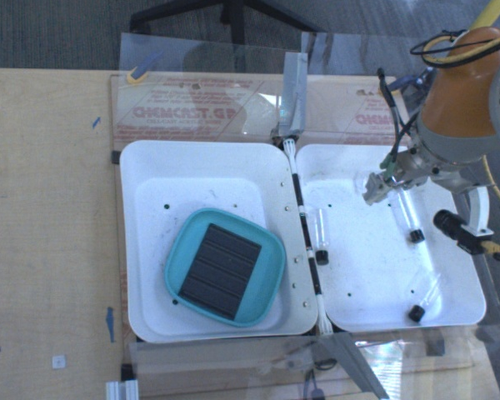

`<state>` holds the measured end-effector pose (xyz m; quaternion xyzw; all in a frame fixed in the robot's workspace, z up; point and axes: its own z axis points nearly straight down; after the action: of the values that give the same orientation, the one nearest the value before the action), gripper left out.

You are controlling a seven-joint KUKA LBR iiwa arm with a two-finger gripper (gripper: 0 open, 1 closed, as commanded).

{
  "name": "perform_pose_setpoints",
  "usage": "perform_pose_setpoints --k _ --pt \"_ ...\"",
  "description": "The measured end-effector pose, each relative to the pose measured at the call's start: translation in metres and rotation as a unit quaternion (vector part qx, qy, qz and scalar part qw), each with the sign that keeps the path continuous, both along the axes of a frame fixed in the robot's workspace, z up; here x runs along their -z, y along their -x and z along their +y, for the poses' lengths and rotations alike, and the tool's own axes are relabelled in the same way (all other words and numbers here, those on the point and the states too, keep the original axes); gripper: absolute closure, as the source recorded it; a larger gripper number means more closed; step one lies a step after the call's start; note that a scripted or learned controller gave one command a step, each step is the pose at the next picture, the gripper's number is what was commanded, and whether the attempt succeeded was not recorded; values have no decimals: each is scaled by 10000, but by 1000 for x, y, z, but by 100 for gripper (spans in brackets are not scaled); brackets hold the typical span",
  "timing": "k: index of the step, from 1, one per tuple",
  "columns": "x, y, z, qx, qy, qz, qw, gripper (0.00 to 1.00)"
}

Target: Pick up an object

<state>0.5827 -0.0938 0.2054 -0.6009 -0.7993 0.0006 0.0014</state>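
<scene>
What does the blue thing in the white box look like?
Find the left white bin of the two on the bench. Lying in it at a tilt is a teal tray with rounded corners. It bears a dark ribbed rectangle on top; the right bin's things are small clear tubes with black caps.

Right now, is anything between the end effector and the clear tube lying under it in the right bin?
Nothing visible. The end effector hangs over the right bin, and the nearest clear tube lies just beside it on bare bin floor.
</scene>
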Motion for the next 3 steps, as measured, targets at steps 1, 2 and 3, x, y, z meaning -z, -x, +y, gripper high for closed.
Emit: perform_pose_setpoints --k 1,2,3 --pt "52 13 -49 -674 -4 -3 9977 100" --pt "117 -73 -101 -470 7 43 9989 100" --pt "85 -82 -83 -581 6 33 9983 100"
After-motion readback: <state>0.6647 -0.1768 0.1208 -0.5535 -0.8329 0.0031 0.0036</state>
